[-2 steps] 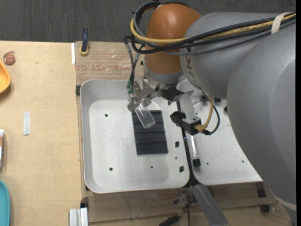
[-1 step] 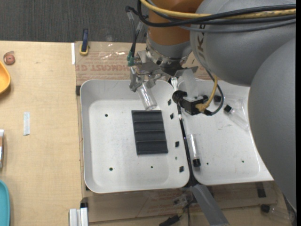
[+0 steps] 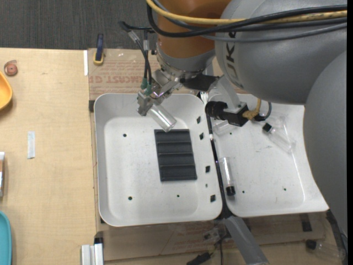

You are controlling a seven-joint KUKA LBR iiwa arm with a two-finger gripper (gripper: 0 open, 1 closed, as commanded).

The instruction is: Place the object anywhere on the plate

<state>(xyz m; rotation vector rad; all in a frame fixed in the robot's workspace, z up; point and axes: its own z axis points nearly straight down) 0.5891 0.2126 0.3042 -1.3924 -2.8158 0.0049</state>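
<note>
Black and ribbed, the plate [image 3: 176, 155] lies flat in the left bin [image 3: 113, 164]. Just beyond its far edge a small silvery cylinder [image 3: 163, 118] (tilted) overlaps the rim, right below the pincer [image 3: 148, 99]; whether the pincer grips it I cannot tell. Farther right, a marker [image 3: 225, 175] lies in the right bin [image 3: 287, 181].

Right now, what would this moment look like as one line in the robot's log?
end effector: over left bin, rear | clear cylinder: at its tip, grip unclear | black ridged plate: mid-bin | placement: not done
</note>
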